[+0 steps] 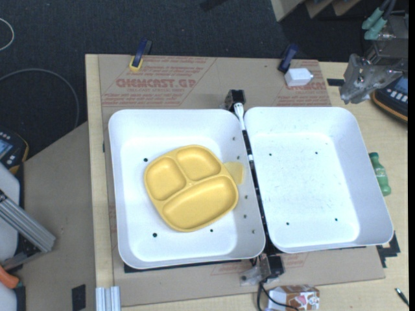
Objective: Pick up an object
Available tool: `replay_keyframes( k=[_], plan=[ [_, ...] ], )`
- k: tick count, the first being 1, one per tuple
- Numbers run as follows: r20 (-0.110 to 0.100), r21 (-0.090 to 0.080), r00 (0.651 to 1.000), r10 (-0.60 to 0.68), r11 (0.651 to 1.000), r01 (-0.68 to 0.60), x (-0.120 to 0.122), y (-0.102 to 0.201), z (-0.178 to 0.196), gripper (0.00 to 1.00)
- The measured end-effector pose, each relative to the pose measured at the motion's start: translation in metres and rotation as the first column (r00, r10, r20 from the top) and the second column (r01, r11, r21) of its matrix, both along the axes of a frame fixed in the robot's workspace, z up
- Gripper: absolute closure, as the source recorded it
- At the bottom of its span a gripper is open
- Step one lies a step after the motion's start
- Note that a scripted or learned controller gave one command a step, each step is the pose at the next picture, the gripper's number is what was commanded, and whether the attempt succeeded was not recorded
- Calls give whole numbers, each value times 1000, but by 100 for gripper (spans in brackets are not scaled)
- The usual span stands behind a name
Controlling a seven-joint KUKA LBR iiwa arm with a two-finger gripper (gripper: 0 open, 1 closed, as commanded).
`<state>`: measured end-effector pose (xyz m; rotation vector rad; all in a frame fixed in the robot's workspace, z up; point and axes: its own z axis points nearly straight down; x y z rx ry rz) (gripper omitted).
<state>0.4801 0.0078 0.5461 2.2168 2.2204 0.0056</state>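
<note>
**Plate waiting in the left bin, gripper parked off the bench corner**

Plate first: from the overhead camera I am looking at a yellow divided plate (190, 188) lying flat in the left bin (123, 173), roughly centred and turned a little askew to the bin's walls. It has three compartments, two small ones toward the far edge and one large one toward the near edge. A small yellow tab (235, 172) is poking out from its right side, toward the wall shared with the right bin (363, 173).

I am seeing the gripper (360, 83) up beyond the far right corner of the right bin, well apart from the plate. It is showing as a grey metal cluster, and I cannot tell whether it is spread or closed.

I am judging the plate to be light, stiff moulded plastic with a smooth, probably slippery surface. Lying flat, it is offering little to pinch from above. The raised ridges between compartments or the outer rim look like the best holds. I would be favouring the rim on the side facing the bin's open floor, where there is room for a finger to go down outside the plate. A hold far from the middle may let it tilt.
</note>
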Motion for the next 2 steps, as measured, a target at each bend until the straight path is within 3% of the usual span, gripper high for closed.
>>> replay_keyframes(
  k=[1,2],
  plan=[
    [-19,-1,1000,-2,1000,2,-2,13,-113,100],
    [-11,1,1000,7,1000,-7,-2,86,-127,100]
  ],
)
